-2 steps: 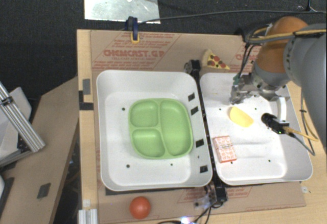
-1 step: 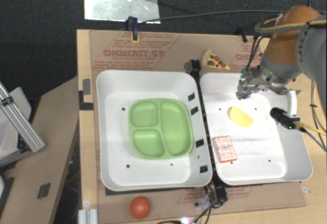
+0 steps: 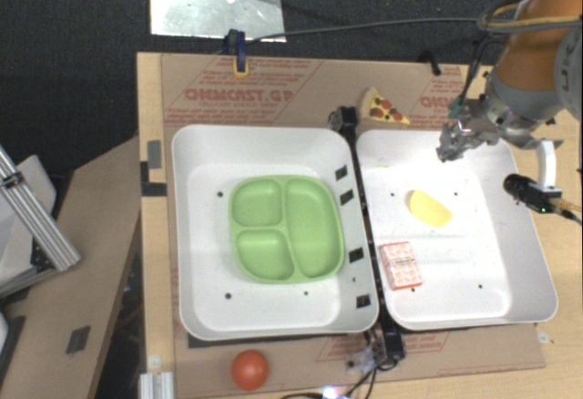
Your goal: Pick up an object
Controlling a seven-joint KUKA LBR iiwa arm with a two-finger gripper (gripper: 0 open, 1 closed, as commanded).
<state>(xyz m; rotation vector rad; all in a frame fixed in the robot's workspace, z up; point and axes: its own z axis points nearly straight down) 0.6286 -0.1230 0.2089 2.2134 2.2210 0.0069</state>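
The right bin (image 3: 510, 297) holds a yellow oval object (image 3: 428, 208) near its middle and a small red-and-white patterned packet (image 3: 400, 264) closer to its front left. My gripper (image 3: 450, 148) hangs over the bin's far edge, above and to the right of the yellow object, with nothing visible between its fingers. The arm's grey wrist and orange band reach in from the upper right.
The left bin (image 3: 196, 206) holds a green divided tray (image 3: 285, 229). A toy pizza slice (image 3: 383, 107) lies on the cardboard behind the bins. A red ball (image 3: 249, 369) sits at the bench's front edge. A blue clamp (image 3: 237, 49) stands at the back.
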